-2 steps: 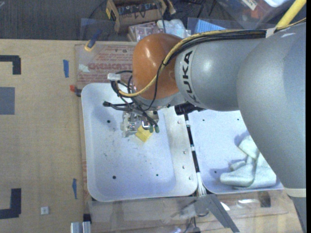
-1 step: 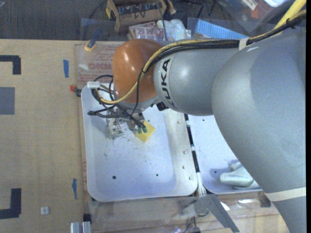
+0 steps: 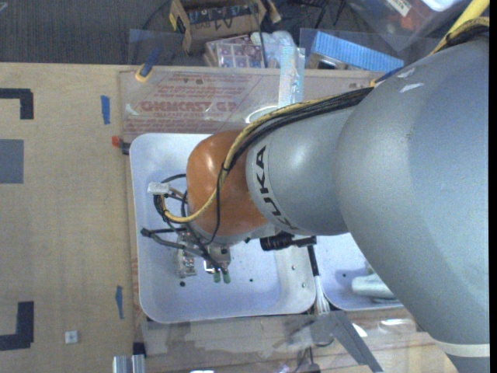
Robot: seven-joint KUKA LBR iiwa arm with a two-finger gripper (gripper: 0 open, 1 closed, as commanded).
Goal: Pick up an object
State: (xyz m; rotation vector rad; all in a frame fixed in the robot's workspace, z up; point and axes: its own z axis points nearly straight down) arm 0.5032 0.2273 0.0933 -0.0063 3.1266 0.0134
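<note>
Reaching in from the right, the grey arm (image 3: 373,154) is stretching across the right bin (image 3: 342,286) and hanging over the left bin (image 3: 155,208), its orange band (image 3: 213,181) sitting above the bin's middle. Below the band, the gripper (image 3: 206,266) is pointing down toward the white floor near the front of the left bin, with yellow and black cables (image 3: 186,208) looping beside the wrist. Whether the gripper is apart or together I cannot tell, since the wrist is hiding most of it; two small green-tipped parts (image 3: 223,276) are showing at its lower end. A pale object (image 3: 373,287), possibly a white plastic piece, is lying in the right bin, partly hidden under the arm and well apart from the gripper. Both bins are resting on the wooden table (image 3: 62,208), which is carrying strips of blue tape (image 3: 105,109).
</note>
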